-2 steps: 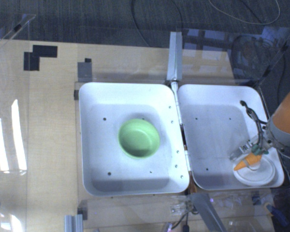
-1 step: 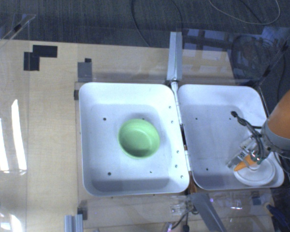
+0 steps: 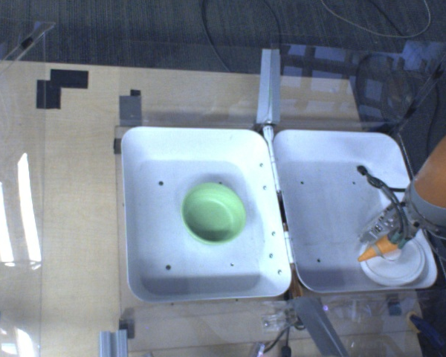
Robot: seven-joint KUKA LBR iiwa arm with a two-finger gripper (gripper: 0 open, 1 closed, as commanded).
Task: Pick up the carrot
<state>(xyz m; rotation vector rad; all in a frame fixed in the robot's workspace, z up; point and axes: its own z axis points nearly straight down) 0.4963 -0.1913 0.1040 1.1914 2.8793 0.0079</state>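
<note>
I see the carrot [image 3: 375,251] in the right bin [image 3: 320,199], front right corner, on a white plate [image 3: 394,270], right under my gripper [image 3: 388,233], long axis pointing left; gripper state unclear, can't tell.

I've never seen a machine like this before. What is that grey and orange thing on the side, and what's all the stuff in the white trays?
That is a robot arm with an orange band, reaching in from the right. The camera sits above the bench, looking down at a slant. At the arm's tip is a two-finger gripper, its hand. Two shallow white bins lie side by side. The left white bin holds a round green bowl. The right white bin holds a small white plate in its near right corner. The gripper sits right at a small orange carrot by that plate. Whether it really grips the carrot is too small to tell.
</note>
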